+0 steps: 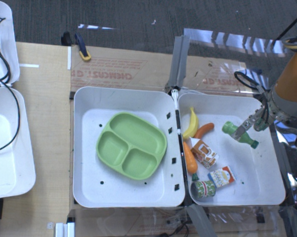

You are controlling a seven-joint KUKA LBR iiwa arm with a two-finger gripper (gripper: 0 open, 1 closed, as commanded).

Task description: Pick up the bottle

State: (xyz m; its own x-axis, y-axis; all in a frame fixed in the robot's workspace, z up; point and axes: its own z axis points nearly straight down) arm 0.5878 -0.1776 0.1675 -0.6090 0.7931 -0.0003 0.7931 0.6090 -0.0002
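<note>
2 white bins: gripper (pixel 244 128) sits on the green bottle (pixel 239 134) in the right bin (pixel 264 192), fingers apparently pinching it; green plate (pixel 131 146) in left bin (pixel 84 186).

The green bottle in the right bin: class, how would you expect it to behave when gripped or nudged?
The green bottle lies on its side on the bin floor, so its round body would probably roll if nudged. It looks like a small plastic toy, likely light and stiff. Its smooth surface might slip between the fingers of the gripper, which sits right at it.
</note>
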